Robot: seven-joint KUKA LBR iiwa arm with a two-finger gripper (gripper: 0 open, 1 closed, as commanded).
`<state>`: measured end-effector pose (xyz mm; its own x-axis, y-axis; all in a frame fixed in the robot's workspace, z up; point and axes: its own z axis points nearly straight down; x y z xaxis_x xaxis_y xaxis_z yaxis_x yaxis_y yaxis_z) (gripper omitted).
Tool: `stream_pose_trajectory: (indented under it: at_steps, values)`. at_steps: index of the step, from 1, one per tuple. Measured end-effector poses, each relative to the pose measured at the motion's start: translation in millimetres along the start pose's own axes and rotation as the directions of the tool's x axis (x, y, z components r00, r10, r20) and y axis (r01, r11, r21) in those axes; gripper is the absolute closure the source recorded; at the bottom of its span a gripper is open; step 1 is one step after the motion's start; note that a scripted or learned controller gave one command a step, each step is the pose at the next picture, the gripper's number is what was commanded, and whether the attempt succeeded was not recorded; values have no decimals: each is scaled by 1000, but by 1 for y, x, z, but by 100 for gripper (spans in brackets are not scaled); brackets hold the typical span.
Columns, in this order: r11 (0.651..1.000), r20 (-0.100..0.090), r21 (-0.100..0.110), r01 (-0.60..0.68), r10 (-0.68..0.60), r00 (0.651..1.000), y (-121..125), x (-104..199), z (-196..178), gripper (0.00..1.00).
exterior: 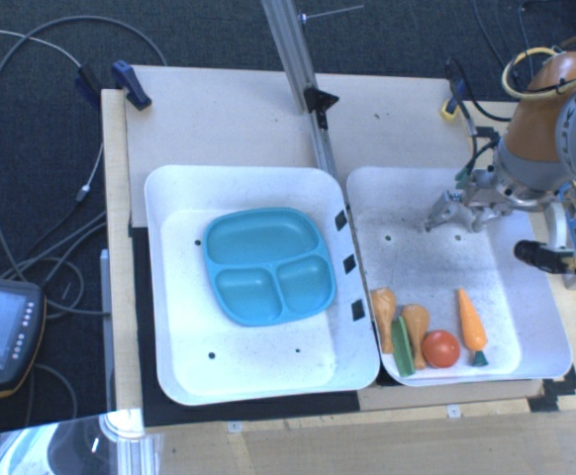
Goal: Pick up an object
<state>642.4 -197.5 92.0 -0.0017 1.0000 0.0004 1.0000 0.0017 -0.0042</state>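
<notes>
Hovering claw [444, 216] over right bin [535, 295] — prob. empty, carrot [471, 322] apart

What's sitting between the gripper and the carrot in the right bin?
Nothing: the camera view shows bare, speckled white floor of the right bin between the gripper and the carrot.

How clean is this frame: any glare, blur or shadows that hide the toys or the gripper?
Camera view: even light, soft shadows; toys at the right bin near edge, like the carrot and tomato, read sharp; the gripper is small and slightly soft; bright glare at the bottom-left corner.
</notes>
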Motion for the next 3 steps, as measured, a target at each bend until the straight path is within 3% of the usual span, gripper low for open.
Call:
stream_pose_trajectory:
  at_steps: [1, 3]
  values:
    - [1000, 2, -5, 1, -1, 1000, 2, 0, -13, 100]
    - [1000, 3, -13, 0, 0, 1000, 13, -7, -127, 100]
